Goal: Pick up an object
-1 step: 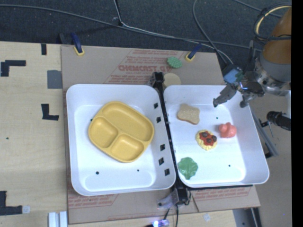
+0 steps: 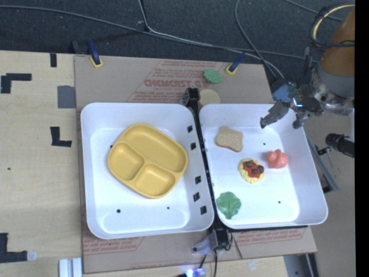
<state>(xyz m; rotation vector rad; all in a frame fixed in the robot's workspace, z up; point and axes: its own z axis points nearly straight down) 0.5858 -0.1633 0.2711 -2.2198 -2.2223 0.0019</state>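
Gripper (image 2: 285,118): at the upper right corner of the right bin (image 2: 305,180), above the rim, fingers spread apart, nothing between them. Step in hand, by judgement: approach, no grasp yet made. Arm (image 2: 337,51): grey with orange band, at the right edge of the scene.

Candidate objects, all in the right bin:
- Bread slice (image 2: 229,139), tan, lying flat, upper left part of the bin floor, nearest to the divider.
- Pink toy piece (image 2: 277,158), small, right of centre, closest of the four to the gripper though well apart from it.
- Yellow disc with red topping (image 2: 252,171), just beside the pink piece, below and to its left.
- Green leafy piece (image 2: 228,204), near the lower left corner, close to the bin wall.

Next move, by judgement: travel inward and down over one piece, fingers aligned across its narrow side, then closure. Pink piece likely simplest, standing proud of the floor; bread and disc flat, so little edge to catch. Green piece near the wall, less finger room.

Left bin (image 2: 98,172): yellow compartment tray (image 2: 148,160), three sections, set at a slant.

Surface: brown cardboard sheet (image 2: 167,79) with red print under both bins, clamped at its far edge; small green item (image 2: 212,75) on it beyond the bins. Wooden bench (image 2: 34,172) with black tape marks. Dark carpet and grey cables (image 2: 173,36) beyond.
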